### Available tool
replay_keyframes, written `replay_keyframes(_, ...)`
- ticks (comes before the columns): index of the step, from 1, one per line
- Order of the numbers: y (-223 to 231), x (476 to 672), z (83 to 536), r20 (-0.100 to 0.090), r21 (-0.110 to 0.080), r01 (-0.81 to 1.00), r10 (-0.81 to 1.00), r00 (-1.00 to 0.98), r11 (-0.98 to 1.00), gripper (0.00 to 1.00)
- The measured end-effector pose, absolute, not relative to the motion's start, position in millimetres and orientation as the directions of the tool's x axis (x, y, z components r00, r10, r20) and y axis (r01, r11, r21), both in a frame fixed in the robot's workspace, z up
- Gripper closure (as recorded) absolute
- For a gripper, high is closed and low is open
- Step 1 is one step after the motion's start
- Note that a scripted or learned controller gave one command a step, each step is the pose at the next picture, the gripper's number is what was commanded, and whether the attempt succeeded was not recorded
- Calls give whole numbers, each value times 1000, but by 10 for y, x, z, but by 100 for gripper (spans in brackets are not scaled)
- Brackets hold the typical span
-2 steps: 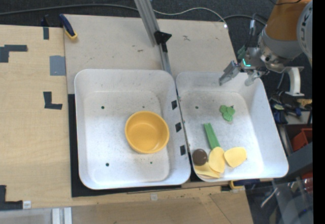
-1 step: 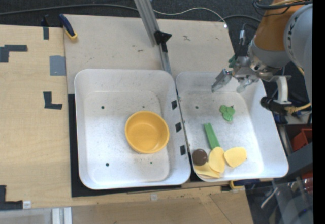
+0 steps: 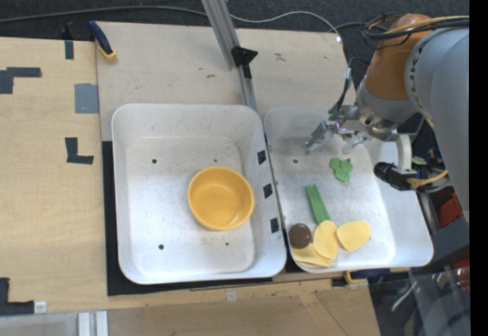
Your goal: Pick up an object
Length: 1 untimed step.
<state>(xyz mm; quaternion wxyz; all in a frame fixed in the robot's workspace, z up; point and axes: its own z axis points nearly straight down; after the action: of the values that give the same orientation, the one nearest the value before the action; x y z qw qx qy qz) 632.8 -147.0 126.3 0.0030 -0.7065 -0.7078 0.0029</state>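
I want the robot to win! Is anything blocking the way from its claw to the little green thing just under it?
Nothing visible is in the way. The gripper hangs over the right bin, and the small green piece lies just below it on bare bin floor. The green stick and yellow pieces lie farther down, apart from it.

No readable text, label, brand or number stands anywhere here — the blue-grey tape pieces on the bench are blank shapes, and the two white bins carry only small dark marks — nothing legible

Single overhead camera, slanted down, both bins.
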Motion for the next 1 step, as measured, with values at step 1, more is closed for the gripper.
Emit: replay_keyframes(1,-1471,6346,903,-5,5,1000,1000,-3,3,0)
